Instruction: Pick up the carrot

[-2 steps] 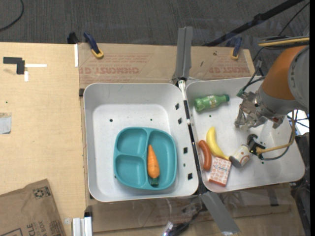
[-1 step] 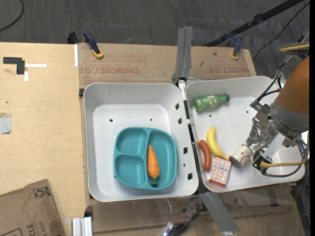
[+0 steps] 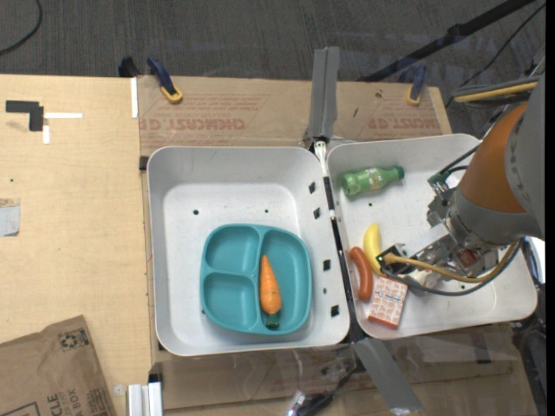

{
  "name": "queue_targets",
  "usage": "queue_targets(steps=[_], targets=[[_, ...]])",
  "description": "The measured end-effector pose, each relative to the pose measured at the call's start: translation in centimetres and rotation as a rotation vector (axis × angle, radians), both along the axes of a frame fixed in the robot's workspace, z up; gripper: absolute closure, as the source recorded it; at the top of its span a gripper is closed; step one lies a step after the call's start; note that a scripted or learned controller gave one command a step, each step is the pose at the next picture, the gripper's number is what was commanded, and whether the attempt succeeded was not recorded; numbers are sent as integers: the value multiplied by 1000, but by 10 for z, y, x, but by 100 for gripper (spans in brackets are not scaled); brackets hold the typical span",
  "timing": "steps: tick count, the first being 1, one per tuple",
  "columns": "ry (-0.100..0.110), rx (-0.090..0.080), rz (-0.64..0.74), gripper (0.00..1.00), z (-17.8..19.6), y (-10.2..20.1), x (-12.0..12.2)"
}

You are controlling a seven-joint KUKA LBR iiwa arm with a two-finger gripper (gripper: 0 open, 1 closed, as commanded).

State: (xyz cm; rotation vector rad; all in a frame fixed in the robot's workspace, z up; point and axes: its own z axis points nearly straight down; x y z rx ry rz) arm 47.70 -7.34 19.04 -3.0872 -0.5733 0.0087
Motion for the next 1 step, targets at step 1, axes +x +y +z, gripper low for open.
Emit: queue_targets(steps=[1], targets=[[-1, -2, -96, 100, 8, 16, 0]])
